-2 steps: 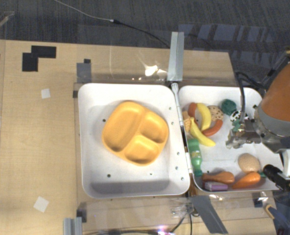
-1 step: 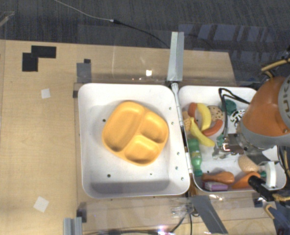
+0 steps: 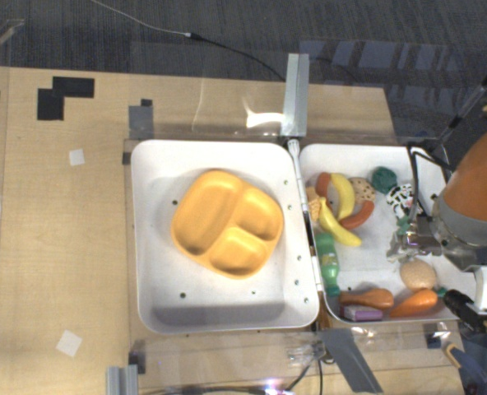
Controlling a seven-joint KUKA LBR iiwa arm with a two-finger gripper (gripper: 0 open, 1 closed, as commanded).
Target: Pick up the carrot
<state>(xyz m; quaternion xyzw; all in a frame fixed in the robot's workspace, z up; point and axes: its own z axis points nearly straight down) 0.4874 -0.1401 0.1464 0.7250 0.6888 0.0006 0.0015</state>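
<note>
Nearest the camera, along the front wall of the right bin [image 3: 354,315], lies the carrot [image 3: 414,303], orange, on its side, its tip pointing toward the bin's right corner. Just beside it on the left sit a reddish-brown sausage-like piece [image 3: 367,297] and, under that, a small purple block [image 3: 362,312]. A tan egg-shaped piece [image 3: 418,275] rests just behind the carrot, touching or almost touching it.

The hand [image 3: 408,239] hangs over the right side of this bin, above and a little behind the egg-shaped piece and apart from the carrot. Its metal parts are small and tangled with cables, so how far it stands open cannot be told, and nothing can be seen held in it. The arm's orange band [image 3: 480,179] rises behind it at the right.

Farther left in the same bin are a green piece [image 3: 328,262] along the dividing wall, two bananas [image 3: 340,212], a red sausage [image 3: 357,216] and, toward the back, a dark green round piece [image 3: 383,177].

The left bin [image 3: 157,303] holds a yellow divided plate [image 3: 227,222] in its middle. Both bins rest on the wooden surface [image 3: 54,262]
</note>
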